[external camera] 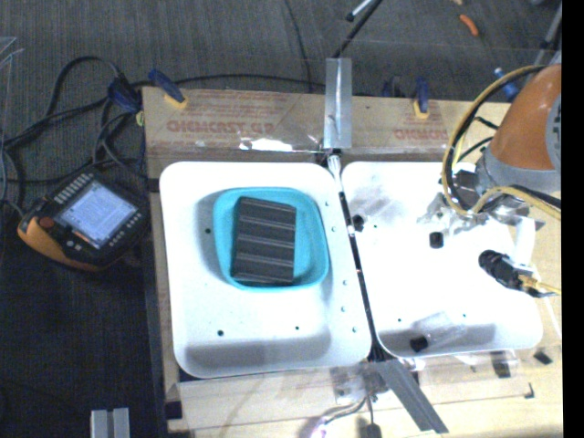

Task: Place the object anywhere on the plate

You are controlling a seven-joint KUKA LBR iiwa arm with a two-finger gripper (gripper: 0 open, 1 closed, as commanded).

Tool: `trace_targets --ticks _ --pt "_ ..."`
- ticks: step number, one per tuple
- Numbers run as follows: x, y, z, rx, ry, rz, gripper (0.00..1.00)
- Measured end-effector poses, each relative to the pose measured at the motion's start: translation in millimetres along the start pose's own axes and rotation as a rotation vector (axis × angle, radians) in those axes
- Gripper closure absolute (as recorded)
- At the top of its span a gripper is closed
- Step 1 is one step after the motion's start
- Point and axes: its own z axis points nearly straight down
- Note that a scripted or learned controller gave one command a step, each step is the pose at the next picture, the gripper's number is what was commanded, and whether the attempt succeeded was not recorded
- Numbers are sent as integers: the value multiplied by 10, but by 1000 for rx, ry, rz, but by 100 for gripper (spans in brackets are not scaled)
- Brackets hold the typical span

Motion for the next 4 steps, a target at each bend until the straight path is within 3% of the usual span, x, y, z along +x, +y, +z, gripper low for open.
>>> trace_targets --ticks 1,2,3,4 --pt "-1 0 -1 0 0 0 0" --pt "-104 -643 -32 1 -2 59 0" --pt "927 -1064 -27 4 -1 234 0" --pt "269 -923 107 3 -2 81 0"
